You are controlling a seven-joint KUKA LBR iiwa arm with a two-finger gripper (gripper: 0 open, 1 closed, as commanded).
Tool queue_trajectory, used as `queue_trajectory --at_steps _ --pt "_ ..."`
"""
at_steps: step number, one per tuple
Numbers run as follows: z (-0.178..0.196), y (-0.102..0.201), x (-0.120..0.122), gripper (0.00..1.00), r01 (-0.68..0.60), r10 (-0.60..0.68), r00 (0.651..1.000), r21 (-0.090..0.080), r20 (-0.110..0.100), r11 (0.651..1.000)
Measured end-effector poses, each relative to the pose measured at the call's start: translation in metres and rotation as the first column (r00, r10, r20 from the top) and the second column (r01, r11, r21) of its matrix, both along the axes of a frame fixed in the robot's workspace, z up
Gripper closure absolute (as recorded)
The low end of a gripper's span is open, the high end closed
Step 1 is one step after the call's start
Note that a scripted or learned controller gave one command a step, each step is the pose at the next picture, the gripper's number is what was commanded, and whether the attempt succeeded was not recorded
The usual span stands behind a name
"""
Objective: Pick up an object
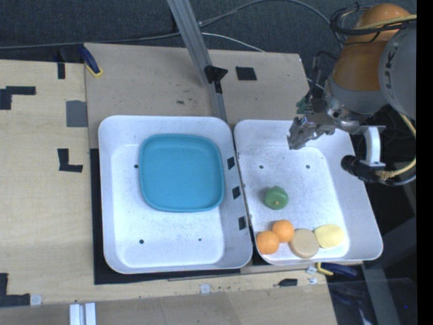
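The left bin (pixel 111 181) holds a blue plate (pixel 181 172) lying flat, a poor thing for two fingers to pinch. In the right bin (pixel 352 202) a green ball (pixel 275 197) sits alone near the middle, well apart from a cluster at the near edge: two orange balls (pixel 275 237), a tan disc (pixel 304 243) and a yellow piece (pixel 329 235), packed close together. The gripper (pixel 300 135) hangs over the far end of that bin, holding nothing; how wide it stands cannot be told. The green ball looks the best target, having room on every side, so the arm should centre above it before descending.
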State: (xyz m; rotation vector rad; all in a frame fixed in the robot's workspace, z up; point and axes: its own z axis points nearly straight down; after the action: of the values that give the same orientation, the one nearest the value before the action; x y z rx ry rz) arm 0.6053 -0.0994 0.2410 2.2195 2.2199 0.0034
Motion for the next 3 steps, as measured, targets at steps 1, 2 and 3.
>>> queue_trajectory --at_steps 1,2,3 --pt "-0.001 0.046 0.016 1.0 -0.004 0.004 1.0 0.001 -0.004 1.0" --pt "0.006 0.096 0.024 1.0 -0.004 0.004 1.0 0.001 -0.003 1.0" --pt "0.011 0.145 0.029 1.0 -0.004 0.004 1.0 0.001 -0.004 1.0"
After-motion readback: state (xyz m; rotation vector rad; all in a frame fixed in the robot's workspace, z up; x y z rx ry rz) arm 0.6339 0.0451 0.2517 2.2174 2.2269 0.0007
